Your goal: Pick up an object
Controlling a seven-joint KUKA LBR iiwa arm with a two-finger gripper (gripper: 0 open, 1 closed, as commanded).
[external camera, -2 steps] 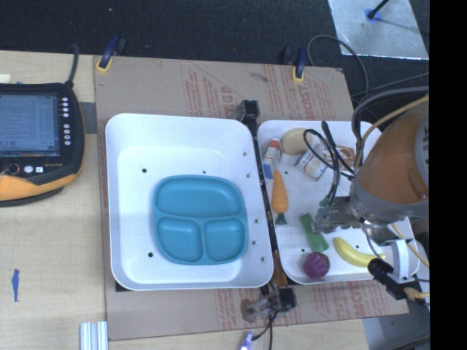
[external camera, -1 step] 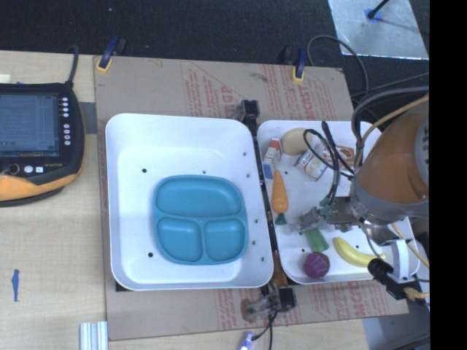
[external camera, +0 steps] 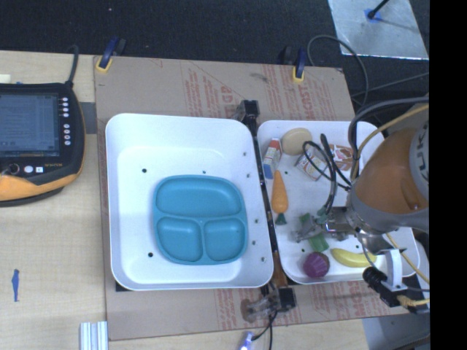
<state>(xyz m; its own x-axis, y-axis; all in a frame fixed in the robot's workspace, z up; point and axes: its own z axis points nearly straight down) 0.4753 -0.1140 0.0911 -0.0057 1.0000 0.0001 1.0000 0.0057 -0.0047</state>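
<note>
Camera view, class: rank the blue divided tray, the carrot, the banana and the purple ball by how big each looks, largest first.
1. Blue divided tray, by far the largest.
2. Carrot and banana: they look about alike, and the arm covers part of the banana, so no ranking.
3. Purple ball, smallest.

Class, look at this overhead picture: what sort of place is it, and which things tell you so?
Probably a robotics lab bench: a robot arm reaches over a white bin of toy food, cardboard is clamped to the table, and a control pendant lies nearby.
</note>
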